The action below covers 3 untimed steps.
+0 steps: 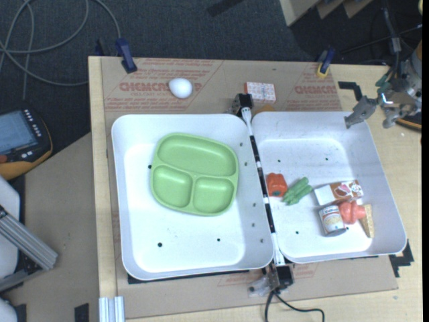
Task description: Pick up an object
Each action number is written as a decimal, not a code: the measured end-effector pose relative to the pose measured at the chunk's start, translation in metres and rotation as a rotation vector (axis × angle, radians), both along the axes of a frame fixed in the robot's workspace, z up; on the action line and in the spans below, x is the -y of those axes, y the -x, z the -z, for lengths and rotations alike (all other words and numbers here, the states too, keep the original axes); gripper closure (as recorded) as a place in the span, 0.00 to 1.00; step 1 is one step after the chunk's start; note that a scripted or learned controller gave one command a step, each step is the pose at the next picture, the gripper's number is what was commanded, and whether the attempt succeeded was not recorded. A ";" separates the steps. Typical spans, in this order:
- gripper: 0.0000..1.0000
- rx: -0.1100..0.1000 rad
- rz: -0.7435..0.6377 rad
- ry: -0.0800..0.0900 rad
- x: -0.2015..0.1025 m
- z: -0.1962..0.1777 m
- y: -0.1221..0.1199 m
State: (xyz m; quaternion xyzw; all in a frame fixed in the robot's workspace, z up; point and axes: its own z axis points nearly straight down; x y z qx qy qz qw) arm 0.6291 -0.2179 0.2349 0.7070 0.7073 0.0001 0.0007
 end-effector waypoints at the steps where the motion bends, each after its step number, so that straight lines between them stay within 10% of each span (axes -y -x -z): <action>1: 0.00 -0.004 -0.001 -0.004 0.004 0.126 0.066; 2: 0.00 0.002 0.001 0.000 -0.014 0.144 0.100; 3: 1.00 0.008 0.002 0.002 -0.013 0.133 0.098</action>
